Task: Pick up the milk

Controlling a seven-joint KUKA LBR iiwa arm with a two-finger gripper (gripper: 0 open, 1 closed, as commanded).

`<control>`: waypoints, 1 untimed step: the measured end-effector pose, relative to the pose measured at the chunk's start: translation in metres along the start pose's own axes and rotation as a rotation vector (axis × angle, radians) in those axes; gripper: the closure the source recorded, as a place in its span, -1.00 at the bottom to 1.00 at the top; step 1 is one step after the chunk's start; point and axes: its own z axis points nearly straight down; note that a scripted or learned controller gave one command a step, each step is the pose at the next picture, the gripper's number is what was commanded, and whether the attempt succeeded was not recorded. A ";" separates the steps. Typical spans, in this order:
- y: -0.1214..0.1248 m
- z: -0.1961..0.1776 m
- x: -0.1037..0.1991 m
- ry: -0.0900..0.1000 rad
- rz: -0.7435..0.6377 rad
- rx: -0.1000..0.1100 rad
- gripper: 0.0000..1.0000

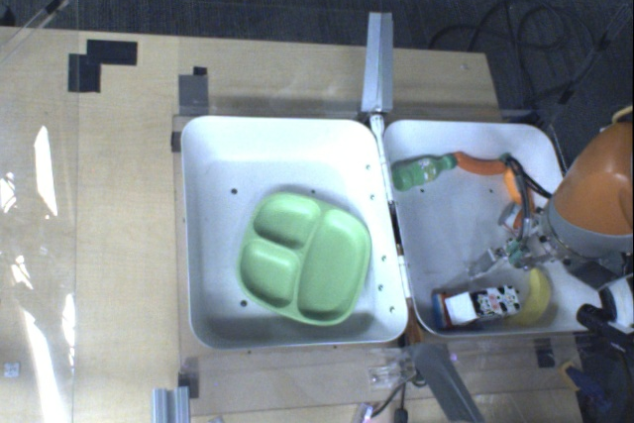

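Along the right bin's (466, 213) near edge the milk carton (480, 304) lies lengthwise, just below the pincer (515, 251), whose spread I cannot tell.

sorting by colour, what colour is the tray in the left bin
Light green, seen in the camera view: tray.

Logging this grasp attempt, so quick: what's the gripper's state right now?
Gripper: cannot be told. It sits low in the right bin, just above the milk, with no item visibly in it.
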 end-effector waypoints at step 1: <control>0.021 0.000 0.071 0.004 -0.043 -0.002 -1.00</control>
